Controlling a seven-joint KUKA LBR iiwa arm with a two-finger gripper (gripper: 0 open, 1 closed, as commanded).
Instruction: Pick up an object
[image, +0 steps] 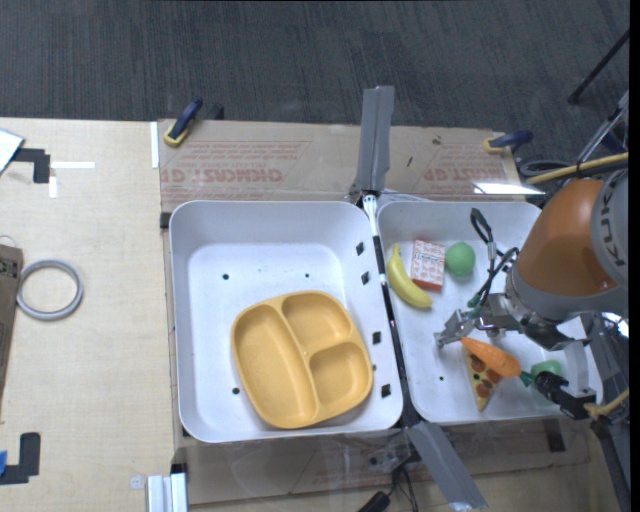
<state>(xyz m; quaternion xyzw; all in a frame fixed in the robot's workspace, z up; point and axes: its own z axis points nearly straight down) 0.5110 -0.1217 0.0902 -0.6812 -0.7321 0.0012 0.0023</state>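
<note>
a: where is the hand (462, 330)?
b: low in the right bin (440, 395), metal fingers (450, 332) pointing toward its left wall. whether they are apart or together, i cannot tell

a: what lies near it?
b: a carrot (492, 356) just beside it, a pizza slice (481, 378) under that near the front rim. a banana (405, 281), a red and white box (428, 264) and a green ball (460, 259) sit toward the back rim

a: and the left bin (190, 330)?
b: a yellow divided plate (300, 357) toward its front
</note>
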